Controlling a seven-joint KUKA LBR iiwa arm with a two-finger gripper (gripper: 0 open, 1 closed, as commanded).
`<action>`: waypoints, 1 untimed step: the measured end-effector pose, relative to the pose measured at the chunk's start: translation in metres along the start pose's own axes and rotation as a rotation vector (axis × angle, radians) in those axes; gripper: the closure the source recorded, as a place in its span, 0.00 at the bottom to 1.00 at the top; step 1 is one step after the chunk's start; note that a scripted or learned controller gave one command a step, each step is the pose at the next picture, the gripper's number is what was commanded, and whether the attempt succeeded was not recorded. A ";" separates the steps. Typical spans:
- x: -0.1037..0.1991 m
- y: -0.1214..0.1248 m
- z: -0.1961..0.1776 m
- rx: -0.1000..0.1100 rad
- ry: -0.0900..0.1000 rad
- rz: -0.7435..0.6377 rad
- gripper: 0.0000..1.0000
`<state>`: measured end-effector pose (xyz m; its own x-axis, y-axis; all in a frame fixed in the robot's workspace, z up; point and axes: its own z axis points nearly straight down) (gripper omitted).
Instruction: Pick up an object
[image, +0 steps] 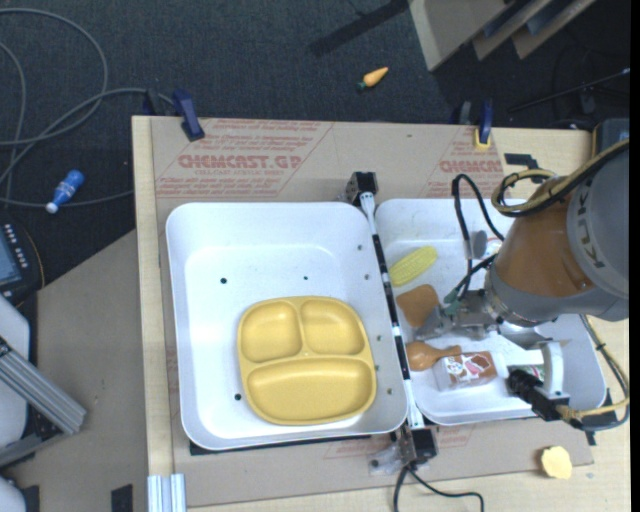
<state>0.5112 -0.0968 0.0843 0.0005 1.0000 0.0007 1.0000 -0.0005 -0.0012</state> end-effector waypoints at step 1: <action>-0.003 0.066 -0.001 -0.007 -0.002 -0.003 0.00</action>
<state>0.5775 -0.1003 0.0851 -0.0026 1.0000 -0.0014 1.0000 0.0026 0.0053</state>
